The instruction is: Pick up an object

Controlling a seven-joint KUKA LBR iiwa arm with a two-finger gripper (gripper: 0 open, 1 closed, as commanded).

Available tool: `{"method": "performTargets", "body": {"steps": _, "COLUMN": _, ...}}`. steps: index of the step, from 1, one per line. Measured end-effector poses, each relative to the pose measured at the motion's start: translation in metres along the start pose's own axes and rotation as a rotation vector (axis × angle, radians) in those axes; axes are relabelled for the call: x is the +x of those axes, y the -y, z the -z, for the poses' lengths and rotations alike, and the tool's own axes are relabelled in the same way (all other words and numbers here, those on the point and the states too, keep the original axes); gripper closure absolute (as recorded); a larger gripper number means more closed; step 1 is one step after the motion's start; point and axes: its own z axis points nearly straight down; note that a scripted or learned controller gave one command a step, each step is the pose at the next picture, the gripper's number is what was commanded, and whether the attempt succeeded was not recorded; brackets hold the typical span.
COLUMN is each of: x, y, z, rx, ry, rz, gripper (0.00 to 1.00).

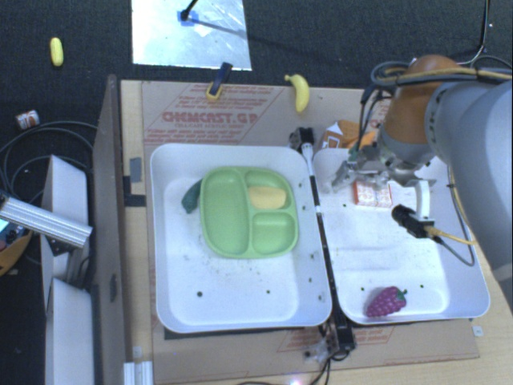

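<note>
The camera view looks down at a slant on two shallow white bins set side by side on a cardboard-covered bench. The left bin (172, 295) fills the centre of the frame and holds a green divided plate (244, 212). A pale yellow object (267, 196) lies in the plate's upper right compartment, and a dark green object (191, 196) sits against the plate's left edge, on the bin floor.

The right bin (449, 291) takes up the right half of the frame. A purple bunch of grapes (386, 301) rests near its lower edge, well apart from everything else in that bin. A red and white packet (372, 192) lies in the bin's upper part.

The grey arm (473, 135) comes in from the right of the frame, its orange band (413, 107) showing above the wrist. The gripper (370, 175) hangs over the upper part of the right bin, directly above or just touching the red and white packet. Whether its fingers are spread or closed cannot be told from this angle, nor whether anything sits between them.

Beyond the bins, at the top of the bench, a yellow banana (300, 91) lies on the cardboard. A second small yellow object (56, 51) rests on the dark floor in the upper left of the frame, near a shiny silver sheet (192, 26).
</note>
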Motion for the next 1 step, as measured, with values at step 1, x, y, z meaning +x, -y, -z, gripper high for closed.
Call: {"method": "performTargets", "body": {"steps": 1, "x": -0.0203, "y": -0.0119, "z": 0.0001, "rx": -0.001, "ry": -0.007, "rz": -0.002, "gripper": 0.00}}
